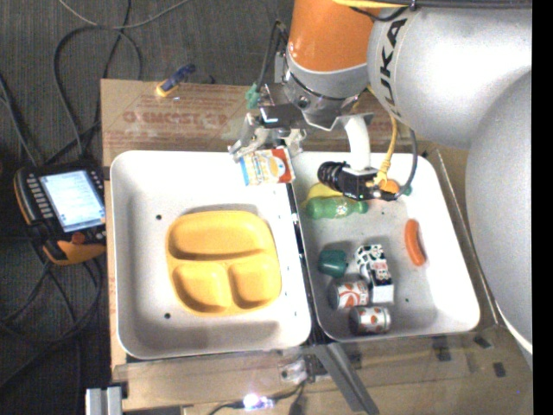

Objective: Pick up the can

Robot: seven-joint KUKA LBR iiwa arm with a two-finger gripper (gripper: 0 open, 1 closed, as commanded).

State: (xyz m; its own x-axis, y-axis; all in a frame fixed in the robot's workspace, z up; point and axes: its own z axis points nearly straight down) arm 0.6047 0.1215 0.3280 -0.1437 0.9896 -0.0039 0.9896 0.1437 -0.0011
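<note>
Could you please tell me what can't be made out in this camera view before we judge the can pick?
- gripper: small and blurred over the carton; whether it grips the carton can't be told.
- can: label too small to read.
- right bin: far corner and rim hidden by the arm.
- yellow object: partly covered by a black cable part; identity unclear.

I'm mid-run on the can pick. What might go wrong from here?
The hand sits over a small carton in the left bin, far from the can in the right bin; it may take the wrong item. The can lies tight against a red-and-white object, so a grasp may catch both.
</note>
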